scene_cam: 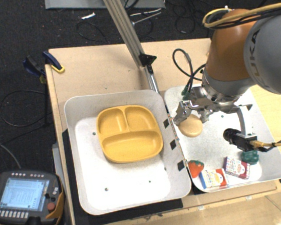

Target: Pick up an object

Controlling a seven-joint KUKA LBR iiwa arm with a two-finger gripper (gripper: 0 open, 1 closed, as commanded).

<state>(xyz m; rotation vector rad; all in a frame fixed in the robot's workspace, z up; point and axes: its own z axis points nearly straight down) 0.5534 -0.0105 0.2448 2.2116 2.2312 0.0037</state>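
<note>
Tan round object (191, 127) in right bin (264, 135), just under tool (185, 113); grip state impossible to tell. Better to lower straight, centre over it, then close.

Grey arm (269, 49), orange band (226, 49)

Two bins stand side by side on the bench (100, 68). In the left bin (78, 142) lies a divided plate (129, 133), toward its back. In the right bin (264, 135) a round object (190, 127) lies near the left wall, just under the gripper (188, 110). Along the front wall lie small things – a strawberry toy (195, 168), a carton (213, 178), a small box (237, 167). A teach pendant (24, 197) rests on the floor, left of the bench.
</note>
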